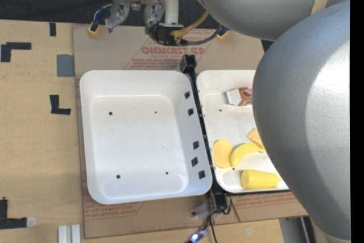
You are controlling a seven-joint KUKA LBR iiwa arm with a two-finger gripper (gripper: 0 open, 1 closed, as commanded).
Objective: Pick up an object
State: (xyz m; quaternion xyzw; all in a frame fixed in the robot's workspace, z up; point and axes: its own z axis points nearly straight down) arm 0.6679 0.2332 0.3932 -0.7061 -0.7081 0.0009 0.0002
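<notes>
The grey arm (296,65) fills the frame from twelve o'clock round to five, its broad links covering much of the right bin (219,122). The wrist end and gripper (136,11) sit at about eleven o'clock, high above the far edge of the brown cardboard sheet (165,54) that underlies both bins. Whether the jaws are spread or pressed together I cannot tell; the hardware there is a tangle of metal parts, cables and a small green light, seen from above. Nothing is visibly pinched in it.

The left bin (91,122) lies at the centre of the frame, a shallow white tray with rounded corners and four small dark dots on its floor.

The objects to pick all lie in the right bin, at about four o'clock from the frame's centre. A yellow round piece (222,153) sits nearest the divider between the bins, touching a curved yellow piece (245,152) just beside it at its three o'clock. A yellow block (260,179) lies near the bin's front rim. An orange-yellow wedge (255,137) pokes out from under the arm (partly hidden, so its shape is unclear). Farther back, at roughly two o'clock, a small white and brown packet (238,96) rests on the bin floor, well apart from the yellow pieces.
</notes>
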